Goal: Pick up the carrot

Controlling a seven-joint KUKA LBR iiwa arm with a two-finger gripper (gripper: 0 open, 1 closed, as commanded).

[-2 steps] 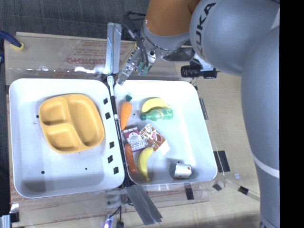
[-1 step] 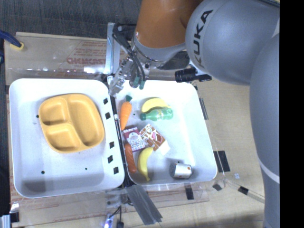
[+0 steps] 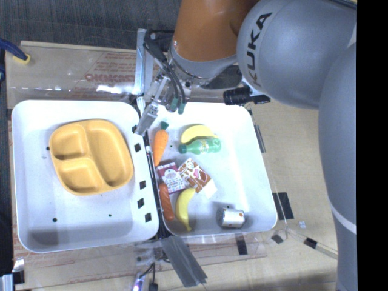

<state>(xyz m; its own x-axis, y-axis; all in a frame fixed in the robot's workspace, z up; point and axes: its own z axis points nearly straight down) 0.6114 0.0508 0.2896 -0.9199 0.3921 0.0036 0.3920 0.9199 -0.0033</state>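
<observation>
The carrot (image 3: pixel 160 145) lies lengthwise in the right bin (image 3: pixel 257 162), close to its left wall, with its tip pointing toward the far edge. My gripper (image 3: pixel 148 114) hangs over the far left corner of that bin, just above and to the left of the carrot's tip. Nothing is held in it that I can see. The grey arm with its orange band (image 3: pixel 209 23) reaches in from the upper right and hides the far edge of the bin.
A yellow banana (image 3: pixel 197 132) and a green bottle (image 3: pixel 203 145) lie right of the carrot. Nearer are a snack packet (image 3: pixel 185 176), an orange sausage-like piece (image 3: pixel 166 202), a second banana (image 3: pixel 184 210) and a small can (image 3: pixel 232 217). The left bin (image 3: pixel 30 223) holds a yellow divided plate (image 3: pixel 91 156).
</observation>
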